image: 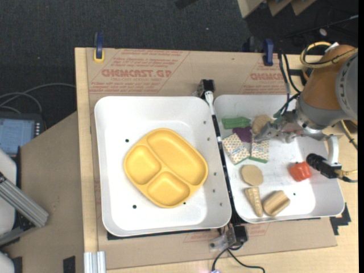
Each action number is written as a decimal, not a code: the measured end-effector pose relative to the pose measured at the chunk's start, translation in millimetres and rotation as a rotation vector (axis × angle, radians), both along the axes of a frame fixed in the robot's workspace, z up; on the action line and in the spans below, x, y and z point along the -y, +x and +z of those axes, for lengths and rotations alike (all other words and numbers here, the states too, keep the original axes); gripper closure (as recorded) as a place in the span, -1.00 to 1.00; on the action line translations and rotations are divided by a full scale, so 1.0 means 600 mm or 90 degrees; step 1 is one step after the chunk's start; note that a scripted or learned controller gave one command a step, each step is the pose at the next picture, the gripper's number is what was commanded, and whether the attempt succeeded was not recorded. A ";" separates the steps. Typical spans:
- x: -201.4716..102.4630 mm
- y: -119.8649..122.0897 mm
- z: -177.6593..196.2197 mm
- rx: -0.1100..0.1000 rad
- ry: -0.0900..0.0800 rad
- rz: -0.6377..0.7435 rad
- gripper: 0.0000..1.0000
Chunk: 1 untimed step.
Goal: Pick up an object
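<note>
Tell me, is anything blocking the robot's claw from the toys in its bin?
Nothing visible does. The gripper is already down in the right bin, right beside the checkered packets and the purple piece. The orange block lies apart, uncovered.

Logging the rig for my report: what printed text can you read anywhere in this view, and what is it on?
"CHEMCAST GP" in red, repeated on the brown protective sheet under the bins; clearest at upper left.
The same print at upper right is partly hidden.
Fainter red print along the sheet's front edge is too blurred to read.
</note>
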<state>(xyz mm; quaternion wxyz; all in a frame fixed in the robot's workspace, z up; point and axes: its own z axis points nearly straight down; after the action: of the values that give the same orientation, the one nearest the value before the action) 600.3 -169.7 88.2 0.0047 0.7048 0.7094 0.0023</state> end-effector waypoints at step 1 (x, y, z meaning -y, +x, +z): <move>0.000 0.067 -0.002 -0.005 0.001 -0.004 -1.00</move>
<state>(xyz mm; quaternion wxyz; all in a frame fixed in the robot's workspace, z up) 640.2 -169.8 87.2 0.0011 0.7068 0.7074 0.0003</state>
